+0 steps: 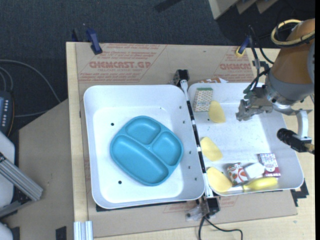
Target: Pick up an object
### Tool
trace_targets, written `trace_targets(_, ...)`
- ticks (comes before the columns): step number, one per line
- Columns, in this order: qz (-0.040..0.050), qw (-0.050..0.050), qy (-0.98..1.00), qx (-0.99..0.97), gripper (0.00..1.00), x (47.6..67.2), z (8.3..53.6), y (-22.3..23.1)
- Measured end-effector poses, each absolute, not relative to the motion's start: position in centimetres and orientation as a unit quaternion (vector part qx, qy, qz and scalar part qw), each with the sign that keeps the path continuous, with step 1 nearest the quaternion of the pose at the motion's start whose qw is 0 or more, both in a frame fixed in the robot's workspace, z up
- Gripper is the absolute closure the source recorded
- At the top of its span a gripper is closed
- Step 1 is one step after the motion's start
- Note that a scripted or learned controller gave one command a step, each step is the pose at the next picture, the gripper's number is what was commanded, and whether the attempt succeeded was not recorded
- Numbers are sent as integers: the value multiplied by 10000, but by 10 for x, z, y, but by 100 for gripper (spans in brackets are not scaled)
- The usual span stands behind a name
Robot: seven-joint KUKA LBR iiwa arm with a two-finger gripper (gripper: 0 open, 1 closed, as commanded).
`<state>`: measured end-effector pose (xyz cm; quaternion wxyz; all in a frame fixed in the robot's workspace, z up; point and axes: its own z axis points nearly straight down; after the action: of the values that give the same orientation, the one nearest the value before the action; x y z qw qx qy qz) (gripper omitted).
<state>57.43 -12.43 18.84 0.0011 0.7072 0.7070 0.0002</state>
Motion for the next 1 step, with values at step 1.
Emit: trace_targets(1,-2,4,7072,7070,0,574,188,-124)
